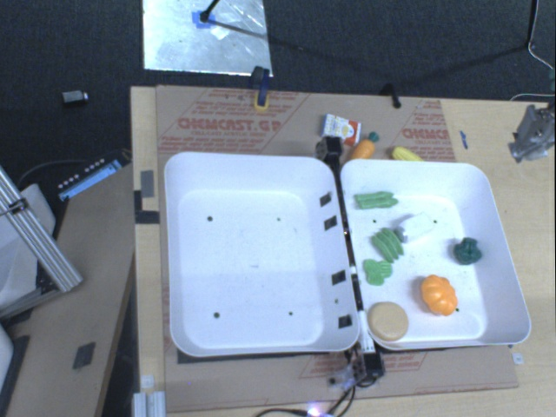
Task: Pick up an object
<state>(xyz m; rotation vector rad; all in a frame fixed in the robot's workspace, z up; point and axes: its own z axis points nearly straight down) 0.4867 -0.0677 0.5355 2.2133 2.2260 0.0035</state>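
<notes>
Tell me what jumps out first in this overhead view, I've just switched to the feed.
The right bin holds a cluster of small items: a bright orange pepper-like toy near its front, a tan disc at the front left corner, and several green pieces toward the middle. The left bin beside it is plain white. The gripper sits off at the right edge, above the bench.
</notes>
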